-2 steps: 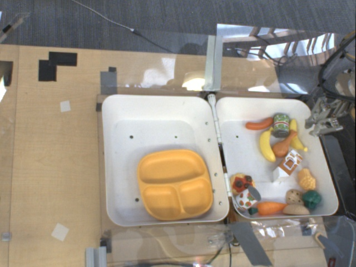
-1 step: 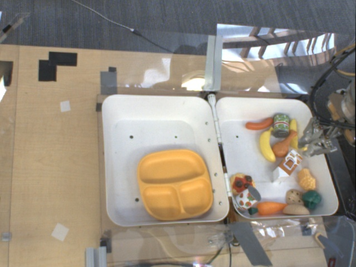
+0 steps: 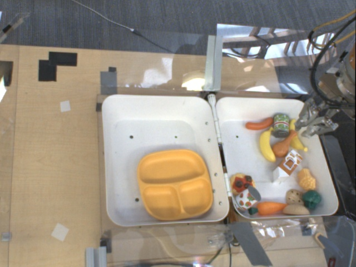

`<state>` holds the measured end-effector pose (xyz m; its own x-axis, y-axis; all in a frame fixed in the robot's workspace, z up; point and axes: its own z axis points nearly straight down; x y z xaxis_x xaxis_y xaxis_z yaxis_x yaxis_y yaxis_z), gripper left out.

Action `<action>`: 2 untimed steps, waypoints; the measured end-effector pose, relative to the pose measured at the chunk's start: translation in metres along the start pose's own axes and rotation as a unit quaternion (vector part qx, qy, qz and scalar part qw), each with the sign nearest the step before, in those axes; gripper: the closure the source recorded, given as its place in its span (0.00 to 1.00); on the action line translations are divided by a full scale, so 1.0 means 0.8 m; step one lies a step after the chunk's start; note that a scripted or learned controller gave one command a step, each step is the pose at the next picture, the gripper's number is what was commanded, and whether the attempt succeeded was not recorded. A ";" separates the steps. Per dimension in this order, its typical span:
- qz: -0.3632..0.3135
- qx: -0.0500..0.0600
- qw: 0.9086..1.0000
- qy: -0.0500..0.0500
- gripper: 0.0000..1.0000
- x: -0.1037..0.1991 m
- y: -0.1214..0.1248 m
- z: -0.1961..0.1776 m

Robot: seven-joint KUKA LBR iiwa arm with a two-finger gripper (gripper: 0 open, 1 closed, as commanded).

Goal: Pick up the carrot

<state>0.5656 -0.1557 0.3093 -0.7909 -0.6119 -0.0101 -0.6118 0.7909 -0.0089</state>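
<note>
Carrot (image 3: pixel 271 208) lies at the bottom edge of the right bin (image 3: pixel 240 111), low in the right half of the frame, an orange tapered piece with its long axis running nearly left to right. Its left end is just beside a small can (image 3: pixel 243 189) with a printed label, and its right end touches a tan, rounded piece (image 3: pixel 295 209).

Gripper (image 3: pixel 309 125) hangs at the upper right of the same bin, above the cluster of toy food there. From the gripper the carrot lies down-frame and somewhat to the left, well apart, with most of the bin's contents between. Whether the jaws are spread or pressed together I cannot tell; nothing is visibly pinched between them.

Everything looks like smooth moulded plastic. A yellow banana (image 3: pixel 267 146) curves below a green-lidded jar (image 3: pixel 281 124), with an orange-red sausage (image 3: pixel 259 125) to the jar's left and a drumstick-like brown piece (image 3: pixel 282 144) crossing the banana. A white-and-orange carton (image 3: pixel 290 163), a bumpy yellow piece (image 3: pixel 306 178) and a dark green lump (image 3: pixel 312 199) sit lower right.

The left bin (image 3: pixel 119 127) holds a matte yellow divided tray (image 3: pixel 175 183).

To straddle the carrot, the jaws should likely close across its narrow width, up-and-down in the frame.
</note>
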 end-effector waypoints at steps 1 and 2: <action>-0.121 -0.003 0.993 0.003 1.00 0.095 0.009 0.078; -0.158 -0.002 0.987 0.001 1.00 0.044 0.072 0.066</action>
<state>0.5031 -0.1313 0.2559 -0.5600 -0.8284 -0.0060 -0.8284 0.5601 -0.0070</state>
